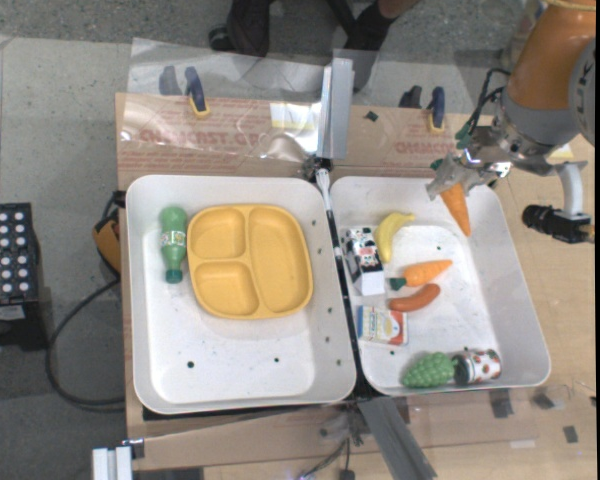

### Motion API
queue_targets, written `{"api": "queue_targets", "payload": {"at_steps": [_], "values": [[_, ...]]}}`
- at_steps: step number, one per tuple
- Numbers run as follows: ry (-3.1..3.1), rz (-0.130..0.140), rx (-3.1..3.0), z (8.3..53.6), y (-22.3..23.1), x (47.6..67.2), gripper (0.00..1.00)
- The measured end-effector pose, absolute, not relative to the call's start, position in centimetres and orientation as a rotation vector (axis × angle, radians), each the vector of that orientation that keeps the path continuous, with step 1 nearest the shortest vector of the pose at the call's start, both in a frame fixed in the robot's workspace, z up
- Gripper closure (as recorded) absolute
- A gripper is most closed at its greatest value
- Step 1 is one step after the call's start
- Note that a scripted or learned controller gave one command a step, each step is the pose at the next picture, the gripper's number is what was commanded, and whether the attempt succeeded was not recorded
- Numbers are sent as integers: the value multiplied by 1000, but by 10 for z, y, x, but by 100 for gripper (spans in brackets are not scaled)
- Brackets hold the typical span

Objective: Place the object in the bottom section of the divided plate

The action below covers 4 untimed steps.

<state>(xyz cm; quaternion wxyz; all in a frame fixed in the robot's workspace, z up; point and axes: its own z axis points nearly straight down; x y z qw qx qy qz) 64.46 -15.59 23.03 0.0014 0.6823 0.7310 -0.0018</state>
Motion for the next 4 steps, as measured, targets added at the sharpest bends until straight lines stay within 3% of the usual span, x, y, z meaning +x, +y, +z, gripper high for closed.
{"api": "queue_targets", "payload": {"at_steps": [1, 2, 3, 4], "values": [[2160, -3, 2283, 192, -82, 637, 100], [2307, -3, 2134, 192, -12, 625, 100], [2441, -2, 1978, 192, 71, 631, 100], [2440, -1, 1979, 192, 71, 631, 0]]}}
